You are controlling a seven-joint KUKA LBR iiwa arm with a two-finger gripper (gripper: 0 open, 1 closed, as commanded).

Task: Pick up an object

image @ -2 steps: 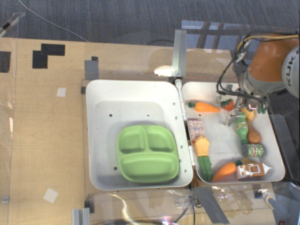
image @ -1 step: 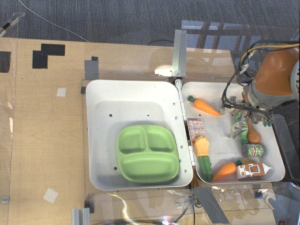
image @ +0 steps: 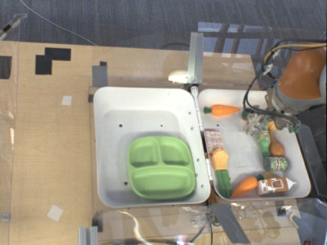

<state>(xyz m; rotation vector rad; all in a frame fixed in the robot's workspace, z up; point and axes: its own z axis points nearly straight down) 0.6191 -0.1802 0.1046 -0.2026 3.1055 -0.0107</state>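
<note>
The right bin (image: 240, 142) holds several toy foods. A carrot (image: 222, 111) lies at its back, and a corn cob with a green husk (image: 221, 168) lies along its left wall. A second carrot (image: 244, 186) and a small brown-and-white carton (image: 275, 186) rest at the front. A green can (image: 275, 163), a green bottle-like piece (image: 263, 144) and a brown piece (image: 276, 147) crowd the right side. My gripper (image: 259, 127) hangs low over that cluster, just above the green piece, under the orange wrist (image: 304, 75). Its fingertips blend into the objects.
The left bin (image: 110, 106) holds a green three-compartment plate (image: 161, 166). A small printed card (image: 212, 138) lies by the divider between the bins. A metal post (image: 195, 57) rises behind the bins. Black cables loop beside the wrist.
</note>
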